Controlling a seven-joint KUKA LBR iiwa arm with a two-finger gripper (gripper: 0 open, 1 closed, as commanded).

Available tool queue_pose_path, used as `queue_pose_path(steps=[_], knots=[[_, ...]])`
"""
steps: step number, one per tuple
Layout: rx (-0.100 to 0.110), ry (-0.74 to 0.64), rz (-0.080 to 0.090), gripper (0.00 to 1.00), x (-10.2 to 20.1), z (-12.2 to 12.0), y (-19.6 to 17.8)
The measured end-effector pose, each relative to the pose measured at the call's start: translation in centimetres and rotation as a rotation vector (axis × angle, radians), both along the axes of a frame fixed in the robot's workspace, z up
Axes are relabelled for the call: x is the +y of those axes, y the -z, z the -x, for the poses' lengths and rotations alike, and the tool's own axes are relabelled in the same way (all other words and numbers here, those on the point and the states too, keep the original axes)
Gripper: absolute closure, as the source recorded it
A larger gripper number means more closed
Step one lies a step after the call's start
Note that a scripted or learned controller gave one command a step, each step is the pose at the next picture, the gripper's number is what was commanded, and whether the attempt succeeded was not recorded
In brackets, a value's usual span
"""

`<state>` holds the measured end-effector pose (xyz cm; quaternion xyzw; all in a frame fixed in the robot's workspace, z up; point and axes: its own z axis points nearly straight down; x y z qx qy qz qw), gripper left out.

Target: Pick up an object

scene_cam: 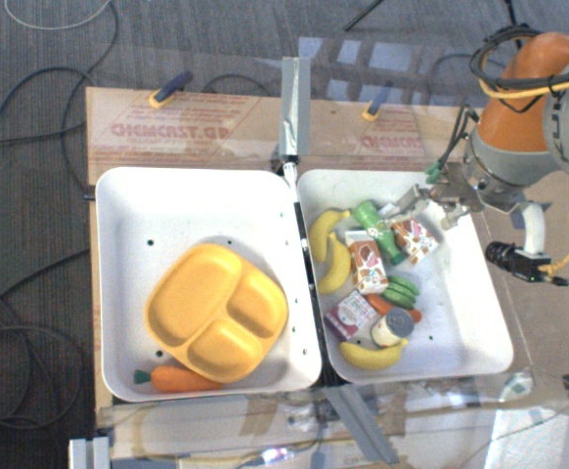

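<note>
Camera view, from its left side: a smooth yellow plastic plate [218, 310] with three rounded compartments lies tilted in the left bin [118, 223], far from the gripper [423, 198]. An orange carrot [177, 380] with a green stub lies along that bin's near wall, partly under the plate. In the right bin [480, 301], two curved yellow bananas [329, 250] lie against the wall farthest from the gripper. Closer in, a printed carton [368, 265] and a glossy purple packet [354, 314] lie flat, with a knobbly green pickle [400, 288], a small jar [391, 328] and a third banana [371, 355] toward the front. Just below the gripper sit a green vegetable [374, 221] and a second small carton [415, 239]. The metal gripper hangs over the bin's back corner on the arm's side, with nothing visibly between its fingers; whether they are spread or closed I cannot tell.
</note>
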<state>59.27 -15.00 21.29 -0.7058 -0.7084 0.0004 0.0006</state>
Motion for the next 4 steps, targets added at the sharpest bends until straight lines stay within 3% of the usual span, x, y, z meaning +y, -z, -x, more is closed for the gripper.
queue_pose_path(steps=[1,2,3,4], knots=[[-0.034,0.033,0.011,0.00,-1.2,-2.2,9.2],[-0.030,0.033,0.009,1.00,-1.2,-2.2,8.2],[-0.030,0.033,0.009,0.00,-1.2,-2.2,8.2],[-0.038,-0.158,0.014,0.00,-0.4,-1.7,10.6]])
